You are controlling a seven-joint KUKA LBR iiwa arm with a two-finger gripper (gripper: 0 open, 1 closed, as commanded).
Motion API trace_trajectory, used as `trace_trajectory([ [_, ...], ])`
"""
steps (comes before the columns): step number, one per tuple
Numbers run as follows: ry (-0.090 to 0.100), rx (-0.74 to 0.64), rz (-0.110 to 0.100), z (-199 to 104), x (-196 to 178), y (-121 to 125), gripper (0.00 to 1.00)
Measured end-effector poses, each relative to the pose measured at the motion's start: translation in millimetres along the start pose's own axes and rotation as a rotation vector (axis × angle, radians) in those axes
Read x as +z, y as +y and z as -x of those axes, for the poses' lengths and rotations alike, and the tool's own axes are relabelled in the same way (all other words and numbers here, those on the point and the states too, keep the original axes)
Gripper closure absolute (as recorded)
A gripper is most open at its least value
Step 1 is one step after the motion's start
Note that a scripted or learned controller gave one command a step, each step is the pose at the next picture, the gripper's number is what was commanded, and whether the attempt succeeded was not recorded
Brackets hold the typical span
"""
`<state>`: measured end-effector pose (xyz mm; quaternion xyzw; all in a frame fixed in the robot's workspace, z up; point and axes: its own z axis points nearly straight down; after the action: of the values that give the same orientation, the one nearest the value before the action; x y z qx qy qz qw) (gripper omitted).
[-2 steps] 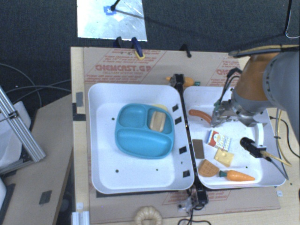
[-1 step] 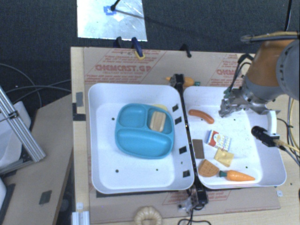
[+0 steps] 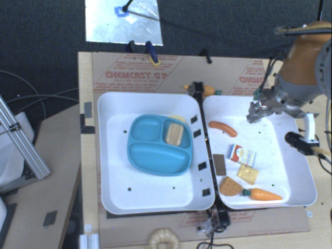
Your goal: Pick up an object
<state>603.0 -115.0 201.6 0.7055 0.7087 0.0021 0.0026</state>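
Observation:
My gripper [image 3: 253, 114] hangs over the back of the right bin [image 3: 295, 165], its tips pointing down and left. A red sausage [image 3: 223, 128] lies just left of it and a little nearer the front. Nothing shows between the tips. Further forward in the same bin lie a small red and white carton [image 3: 242, 155], a yellow cracker [image 3: 248, 174], a dark brown bar [image 3: 220, 164], a tan cookie piece [image 3: 230, 186] and an orange carrot [image 3: 263, 194].
The left bin [image 3: 111, 154] holds a blue divided plate [image 3: 155, 152] with a slice of bread [image 3: 174, 134] in its upper right compartment. A black divider [image 3: 206, 154] runs between the bins. A tan ring [image 3: 164, 238] lies at the bench's front edge.

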Motion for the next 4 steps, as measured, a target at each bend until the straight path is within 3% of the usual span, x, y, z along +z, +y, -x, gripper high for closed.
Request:
trace_trajectory([
  [1, 0.000, 0.000, -0.002, 0, -25, 1, 1.00],
  [4, 0.003, -0.004, -0.003, -147, -13, 55, 1.00],
])
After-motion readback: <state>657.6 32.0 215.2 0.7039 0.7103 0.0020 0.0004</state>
